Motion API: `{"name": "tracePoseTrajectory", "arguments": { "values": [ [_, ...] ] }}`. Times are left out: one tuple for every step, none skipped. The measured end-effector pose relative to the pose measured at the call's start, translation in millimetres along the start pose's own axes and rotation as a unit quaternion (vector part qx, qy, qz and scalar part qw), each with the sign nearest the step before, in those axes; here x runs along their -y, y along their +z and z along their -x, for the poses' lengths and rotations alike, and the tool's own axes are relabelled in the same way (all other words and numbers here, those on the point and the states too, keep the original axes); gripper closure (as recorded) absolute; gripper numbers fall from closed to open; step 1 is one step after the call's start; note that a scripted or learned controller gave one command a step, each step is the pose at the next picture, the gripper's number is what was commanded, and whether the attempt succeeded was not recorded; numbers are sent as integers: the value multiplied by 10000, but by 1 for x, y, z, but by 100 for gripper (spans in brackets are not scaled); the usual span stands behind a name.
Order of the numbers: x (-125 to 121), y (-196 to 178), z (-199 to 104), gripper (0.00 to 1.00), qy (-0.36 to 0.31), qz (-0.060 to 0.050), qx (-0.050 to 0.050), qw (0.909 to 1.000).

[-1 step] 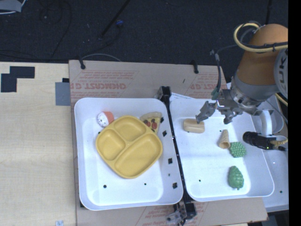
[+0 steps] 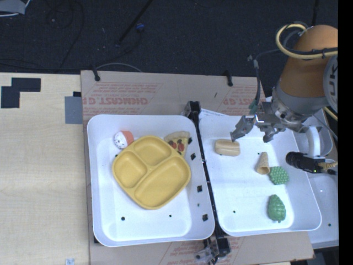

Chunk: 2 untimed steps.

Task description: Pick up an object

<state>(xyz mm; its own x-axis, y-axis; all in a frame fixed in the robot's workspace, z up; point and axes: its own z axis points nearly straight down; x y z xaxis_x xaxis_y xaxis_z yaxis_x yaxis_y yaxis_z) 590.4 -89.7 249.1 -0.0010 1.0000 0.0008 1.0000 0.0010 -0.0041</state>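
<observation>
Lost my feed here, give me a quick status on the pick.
Gripper open, holding nothing, above right bin. Bread roll nearest, just below left fingertip. Path clear; ice cream cone lies apart to the right.

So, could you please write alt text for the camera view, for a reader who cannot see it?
A grey arm's end effector hangs open over the right bin, just right of a tan roll; a cone and two green pieces lie nearby. The left bin holds a yellow tray, a pizza slice and a ball.
</observation>
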Motion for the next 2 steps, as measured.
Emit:
{"name": "tracePoseTrajectory", "arguments": {
  "values": [
    [5, 44, -2, 0, 4, -19, -1, 10000],
    [16, 102, -1, 0, 6, -30, -4, 10000]
  ]
}}
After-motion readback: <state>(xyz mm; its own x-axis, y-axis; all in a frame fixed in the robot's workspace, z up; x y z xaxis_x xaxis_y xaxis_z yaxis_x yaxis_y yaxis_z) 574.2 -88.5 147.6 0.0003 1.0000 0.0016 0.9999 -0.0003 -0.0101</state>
